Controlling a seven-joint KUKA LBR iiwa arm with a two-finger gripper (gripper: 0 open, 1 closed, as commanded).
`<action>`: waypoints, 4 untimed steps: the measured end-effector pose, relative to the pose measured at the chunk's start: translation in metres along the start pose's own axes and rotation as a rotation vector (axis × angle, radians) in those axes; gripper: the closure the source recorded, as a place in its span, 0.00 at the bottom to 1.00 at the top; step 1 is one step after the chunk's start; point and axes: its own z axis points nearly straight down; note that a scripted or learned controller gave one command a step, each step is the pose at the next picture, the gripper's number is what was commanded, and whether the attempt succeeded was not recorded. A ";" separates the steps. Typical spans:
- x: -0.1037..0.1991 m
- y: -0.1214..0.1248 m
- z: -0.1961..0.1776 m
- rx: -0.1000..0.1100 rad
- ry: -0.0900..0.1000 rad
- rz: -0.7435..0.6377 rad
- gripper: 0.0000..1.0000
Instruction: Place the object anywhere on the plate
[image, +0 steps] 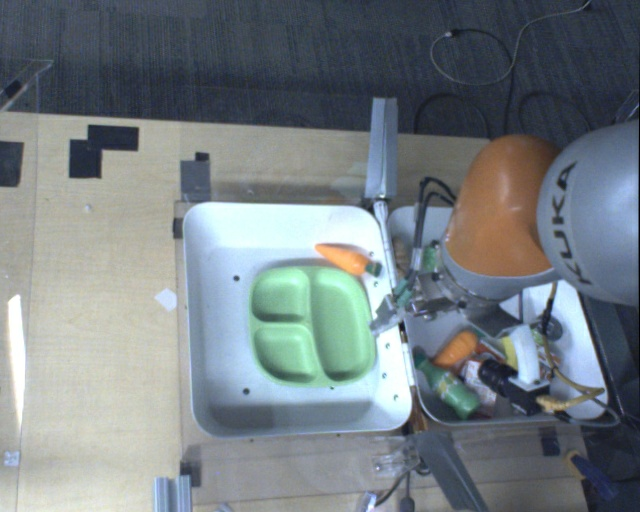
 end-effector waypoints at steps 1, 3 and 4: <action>0.000 0.002 -0.010 -0.004 0.000 0.000 1.00; 0.008 0.036 0.036 0.002 0.000 0.285 0.00; 0.007 0.036 0.036 0.002 0.000 0.285 0.00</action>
